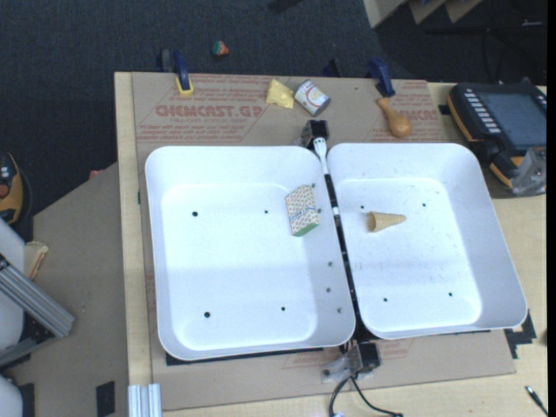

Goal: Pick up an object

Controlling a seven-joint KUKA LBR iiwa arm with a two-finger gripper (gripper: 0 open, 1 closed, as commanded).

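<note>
Hand's state you cannot tell; patterned box [301,209] hugs the left bin [234,276] wall, so your grasp may glance off.

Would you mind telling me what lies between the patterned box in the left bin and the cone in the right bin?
In the camera view, the bins' adjoining rims separate the patterned box from the cone.

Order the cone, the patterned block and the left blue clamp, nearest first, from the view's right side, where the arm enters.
1. Cone, in the right bin.
2. Patterned block, at the left bin's right side.
3. Left blue clamp, at the bench's back left.
</note>
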